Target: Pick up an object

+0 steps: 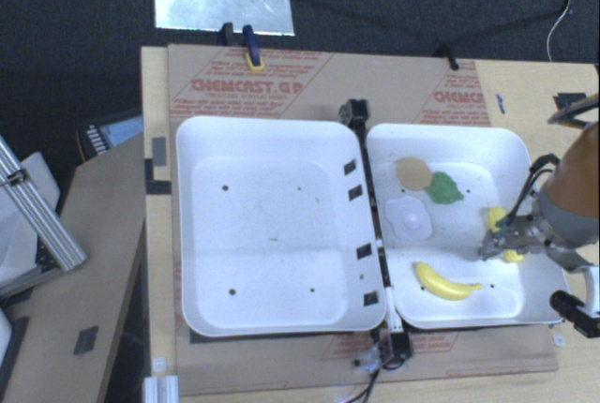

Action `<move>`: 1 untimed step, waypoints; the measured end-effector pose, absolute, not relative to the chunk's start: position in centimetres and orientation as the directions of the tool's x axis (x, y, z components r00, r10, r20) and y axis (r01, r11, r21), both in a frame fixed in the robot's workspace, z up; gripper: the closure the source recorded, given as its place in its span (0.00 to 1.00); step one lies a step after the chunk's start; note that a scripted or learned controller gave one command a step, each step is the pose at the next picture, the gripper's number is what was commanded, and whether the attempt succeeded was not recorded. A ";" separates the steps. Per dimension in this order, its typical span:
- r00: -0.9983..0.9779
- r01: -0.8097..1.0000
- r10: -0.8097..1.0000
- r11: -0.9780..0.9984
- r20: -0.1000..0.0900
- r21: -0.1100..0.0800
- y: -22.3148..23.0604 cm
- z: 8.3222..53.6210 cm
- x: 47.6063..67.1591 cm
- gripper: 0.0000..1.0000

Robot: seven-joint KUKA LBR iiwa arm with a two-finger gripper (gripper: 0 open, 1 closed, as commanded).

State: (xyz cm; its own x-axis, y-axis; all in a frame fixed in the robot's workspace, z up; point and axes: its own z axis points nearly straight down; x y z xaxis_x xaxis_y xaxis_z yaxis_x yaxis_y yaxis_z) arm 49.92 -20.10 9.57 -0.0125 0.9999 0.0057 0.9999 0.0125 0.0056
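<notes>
My gripper (500, 240): low in the right bin (506, 146), fingers' state I cannot tell, touching a small yellow block (496, 217). Banana (444, 281): just beside, lower left. Green piece (444, 188): farther off.

we see our arm (574, 204) at the right edge of the camera view: a rounded grey wrist body under a dull orange-brown band. a thin black cable loops out from its left side and curves down toward the tool. the gripper (497, 245) is a small dark grey and black metal assembly, blocky where it joins the wrist and narrowing toward its tip. below the wrist a short black cylindrical piece juts out to the right. our fingertips are too small and dark here for finer markings to be read.
</notes>
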 end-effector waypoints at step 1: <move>-0.013 1.000 1.000 0.013 -0.003 0.022 -14.2 26.4 54.3 1.00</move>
State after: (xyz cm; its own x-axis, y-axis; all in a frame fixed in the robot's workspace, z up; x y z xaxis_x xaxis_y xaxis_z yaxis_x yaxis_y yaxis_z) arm 54.27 -14.19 26.42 -0.0131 0.9999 -0.0030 0.9997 0.0132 0.0216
